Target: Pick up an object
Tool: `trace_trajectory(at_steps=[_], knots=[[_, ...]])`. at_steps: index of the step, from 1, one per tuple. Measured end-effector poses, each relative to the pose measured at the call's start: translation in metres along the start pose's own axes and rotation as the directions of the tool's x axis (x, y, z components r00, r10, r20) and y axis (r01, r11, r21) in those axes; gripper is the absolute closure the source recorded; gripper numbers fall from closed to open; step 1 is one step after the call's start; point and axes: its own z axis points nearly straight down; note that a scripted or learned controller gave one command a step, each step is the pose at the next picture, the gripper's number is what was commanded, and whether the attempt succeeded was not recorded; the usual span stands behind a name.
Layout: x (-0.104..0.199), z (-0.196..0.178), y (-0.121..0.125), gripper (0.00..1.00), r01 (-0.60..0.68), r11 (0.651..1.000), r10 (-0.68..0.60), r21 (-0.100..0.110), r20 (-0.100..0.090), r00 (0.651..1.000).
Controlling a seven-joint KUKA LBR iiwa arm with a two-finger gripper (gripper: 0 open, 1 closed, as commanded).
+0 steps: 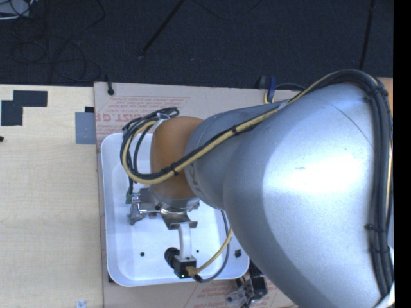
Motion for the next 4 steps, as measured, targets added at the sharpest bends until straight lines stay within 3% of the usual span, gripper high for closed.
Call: trace_trajectory(at_steps=[1, 2, 3, 4], knots=[[-0.021, -0.005, 0.085, 0.0, 0.0, 1.0, 0.0, -0.012, -0.002, 1.0], [-0.029, -0.146, 0.114, 0.0, 0.005, 1.0, -0.005, -0.022, -0.006, 1.0], [-0.054, -0.219, 0.1, 0.0, 0.001, 1.0, -0.001, -0.015, -0.005, 1.0], [-0.052, -0.223, 0.099, 1.0, 0.007, 1.0, -0.007, -0.005, -0.001, 1.0]])
